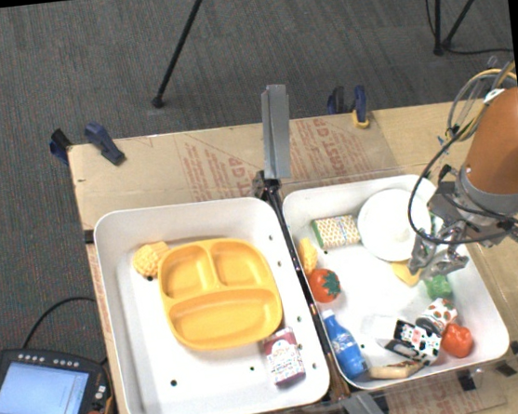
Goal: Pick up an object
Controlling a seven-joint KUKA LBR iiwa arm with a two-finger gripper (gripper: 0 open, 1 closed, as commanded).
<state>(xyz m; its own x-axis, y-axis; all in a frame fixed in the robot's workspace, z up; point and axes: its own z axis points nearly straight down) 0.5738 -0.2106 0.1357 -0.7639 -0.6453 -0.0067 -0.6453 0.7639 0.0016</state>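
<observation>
One claw (432,263) is being held low over the right bin (493,313), just beyond the rim of a white plate (388,225). Directly under its tips a small green thing (440,284) is being covered in part, and a yellow piece (404,273) is lying just beside it toward the plate; which of the two is being aimed at is not being made plain. Whether the claw is spread or closed cannot be told, since the tips are being blurred against the clutter. Nothing is being seen gripped. Probably a short straight drop is being called for, the green thing lying slightly nearer the camera than the tips.
</observation>
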